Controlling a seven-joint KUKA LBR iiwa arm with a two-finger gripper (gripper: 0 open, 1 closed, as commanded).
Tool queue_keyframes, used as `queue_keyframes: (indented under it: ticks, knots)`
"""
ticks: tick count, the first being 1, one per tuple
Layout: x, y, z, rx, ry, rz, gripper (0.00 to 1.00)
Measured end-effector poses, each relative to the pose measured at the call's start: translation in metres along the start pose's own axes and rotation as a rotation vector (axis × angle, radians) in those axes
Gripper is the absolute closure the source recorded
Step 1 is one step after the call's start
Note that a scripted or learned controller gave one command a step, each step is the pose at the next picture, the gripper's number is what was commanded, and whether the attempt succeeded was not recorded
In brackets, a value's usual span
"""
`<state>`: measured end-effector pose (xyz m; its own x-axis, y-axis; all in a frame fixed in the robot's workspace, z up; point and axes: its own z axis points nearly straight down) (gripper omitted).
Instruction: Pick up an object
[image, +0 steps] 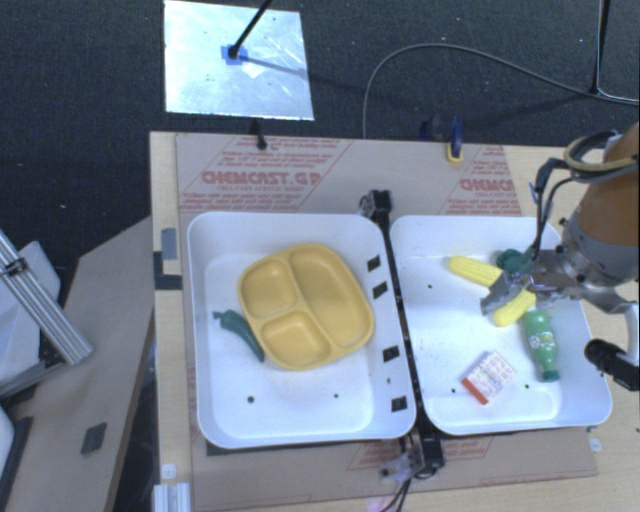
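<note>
Fingers (497, 297) of the arm hang low in the right bin (440, 400), spread apart and grasping nothing, their tips just beside a short yellow piece (517, 309) and under a yellow corn cob (473, 270). A dark green thing (511, 260) sits at the wrist, near the cob. A green bottle (541, 345) lies just beside the yellow piece, toward the front wall of this bin. A small red and white packet (488, 376) lies apart from them, nearer the middle. In the left bin (215, 400) a yellow divided tray (303, 304) rests, and a green pepper (240, 331) touches its left edge. Both bins stand on the worktop (120, 300).
</note>
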<state>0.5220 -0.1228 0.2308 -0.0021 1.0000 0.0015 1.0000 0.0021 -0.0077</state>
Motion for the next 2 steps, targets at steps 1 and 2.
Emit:
queue_keyframes:
  ticks: [1, 2]
  knots:
    - [0.0, 0.002, -0.004, -0.009, -0.002, -0.002, 0.0]
    - [0.001, 0.003, 0.059, -0.004, -0.001, 0.001, 0.0]
